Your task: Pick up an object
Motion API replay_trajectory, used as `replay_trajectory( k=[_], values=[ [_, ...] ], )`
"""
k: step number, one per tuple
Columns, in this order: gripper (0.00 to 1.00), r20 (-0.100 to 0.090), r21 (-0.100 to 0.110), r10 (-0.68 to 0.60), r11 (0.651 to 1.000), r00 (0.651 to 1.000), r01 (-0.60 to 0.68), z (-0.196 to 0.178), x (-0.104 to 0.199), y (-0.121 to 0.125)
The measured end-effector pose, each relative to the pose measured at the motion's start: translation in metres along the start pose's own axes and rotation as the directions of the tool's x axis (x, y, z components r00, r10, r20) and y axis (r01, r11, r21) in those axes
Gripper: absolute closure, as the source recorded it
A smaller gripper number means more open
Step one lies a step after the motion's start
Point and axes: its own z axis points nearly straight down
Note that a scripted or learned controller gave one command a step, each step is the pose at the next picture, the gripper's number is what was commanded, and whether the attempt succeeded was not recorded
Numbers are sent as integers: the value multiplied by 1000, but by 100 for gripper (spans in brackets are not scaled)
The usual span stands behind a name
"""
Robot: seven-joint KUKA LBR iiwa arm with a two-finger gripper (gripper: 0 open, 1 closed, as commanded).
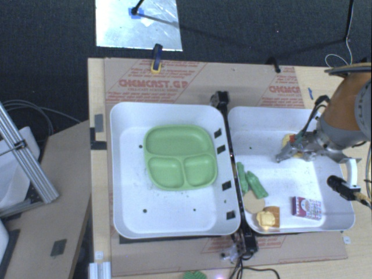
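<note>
Gripper (286,154) sits low over the right bin (264,124), in its far-right part, with the grey arm (349,118) entering from the right; whether it is wide, narrow or holding anything cannot be told. A small yellow-orange object (287,139) lies just beside the gripper's far side, too small to show an axis. Two green elongated pieces (251,182) lie near the bin's left wall, their long axes running from far-left to near-right. Nearer the front, a tan round piece (253,204) touches a yellow item on an orange square (268,217). A maroon and white packet (306,207) lies to their right, its long axis running left to right. The left bin (128,132) bears a green three-compartment plate (178,157).
</note>
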Motion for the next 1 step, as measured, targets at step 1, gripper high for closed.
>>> replay_trajectory(
  k=[1],
  values=[
    [0, 4, -13, 0, 1000, 1000, 0, -154, -9, -25]
  ],
)
